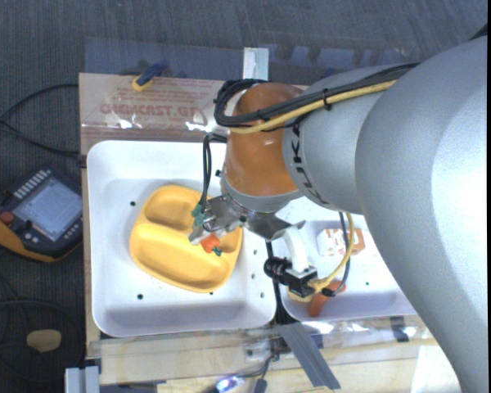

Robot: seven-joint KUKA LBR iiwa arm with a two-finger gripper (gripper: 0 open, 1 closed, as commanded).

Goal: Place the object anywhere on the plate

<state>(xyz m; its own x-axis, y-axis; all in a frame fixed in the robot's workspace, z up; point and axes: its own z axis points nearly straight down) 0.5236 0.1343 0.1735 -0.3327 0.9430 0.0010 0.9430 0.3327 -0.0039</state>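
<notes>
— Since that small orange-and-green object [212, 245] sits right at the end effector [206, 234], over the right edge of the yellow plate [168, 248], how would you expect it to handle?

— Light, I'd judge, and probably rigid plastic — a toy vegetable by its colours, though it's too small to be sure. A smooth skin like that could slip, so I'd take it across its thickest part, not the green tip.

— Is the end effector actually gripping it?

— I cannot tell. The wrist covers most of it, and the object could be pinched or just lying on the plate beneath.

— And the surface?

— The plate is glossy and divided into shallow hollows, lying in the left white bin [114, 178]; a round thing may roll into a hollow, which still counts. The right bin [376, 289] holds another orange piece [317, 304] and a printed card [337, 241]. On the dark floor beside the desk lies a control pendant [37, 215].
</notes>
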